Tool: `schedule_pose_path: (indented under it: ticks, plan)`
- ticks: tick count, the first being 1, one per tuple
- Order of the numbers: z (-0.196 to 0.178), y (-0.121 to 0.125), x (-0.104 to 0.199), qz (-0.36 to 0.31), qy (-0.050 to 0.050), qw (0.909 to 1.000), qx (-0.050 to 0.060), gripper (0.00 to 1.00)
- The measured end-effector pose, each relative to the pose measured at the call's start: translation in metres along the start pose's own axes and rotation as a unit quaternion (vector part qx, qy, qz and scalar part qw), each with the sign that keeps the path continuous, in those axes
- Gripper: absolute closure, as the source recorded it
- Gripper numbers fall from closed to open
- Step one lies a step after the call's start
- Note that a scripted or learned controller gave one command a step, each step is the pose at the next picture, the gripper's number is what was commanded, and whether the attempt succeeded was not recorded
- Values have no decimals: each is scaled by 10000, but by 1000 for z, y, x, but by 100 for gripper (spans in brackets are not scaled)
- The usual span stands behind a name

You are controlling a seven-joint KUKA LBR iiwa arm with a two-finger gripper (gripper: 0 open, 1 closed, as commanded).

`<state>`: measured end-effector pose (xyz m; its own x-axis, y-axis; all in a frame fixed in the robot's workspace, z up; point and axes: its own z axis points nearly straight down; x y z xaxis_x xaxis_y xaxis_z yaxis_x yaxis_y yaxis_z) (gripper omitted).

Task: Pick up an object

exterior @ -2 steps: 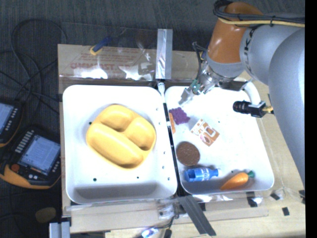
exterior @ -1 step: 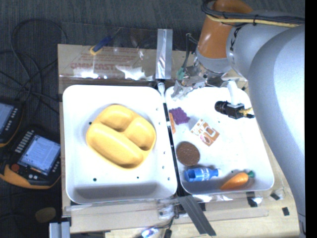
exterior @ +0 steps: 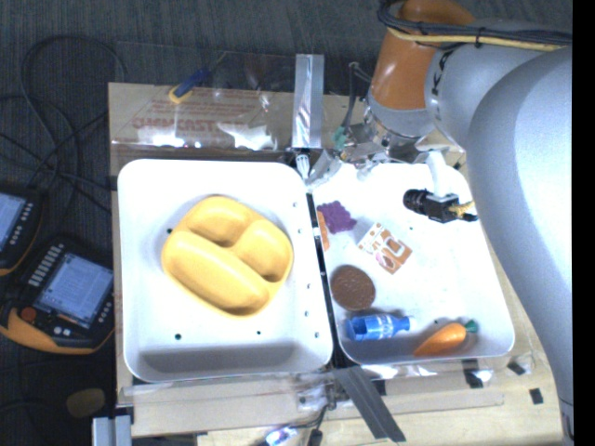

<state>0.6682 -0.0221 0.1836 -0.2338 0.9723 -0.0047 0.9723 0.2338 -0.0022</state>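
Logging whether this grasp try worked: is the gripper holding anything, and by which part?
Cannot be told: the gripper sits at the right bin's far left corner, with no object seen between its fingers.

Light falls bright and even from overhead. White bins [exterior: 139,342] near blown out, walls losing detail. Glare streaks on the clear plastic sheet [exterior: 214,119] at 11 o'clock. Soft shadow beneath the yellow bread-shaped object [exterior: 228,254], toward 6 o'clock. Dark carpet at 9 o'clock underexposed and grainy. Arm [exterior: 530,156] at 3 o'clock looms large and soft. Overall sharpness modest.
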Motion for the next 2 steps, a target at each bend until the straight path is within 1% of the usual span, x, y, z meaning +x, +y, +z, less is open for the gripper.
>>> schedule_pose_path:
  ticks: [1,2]
  plan:
    - [0,-78,-33,-836,8,9965,-3,0]
    - [0,-70,-6,-1110,7,9938,-3,0]
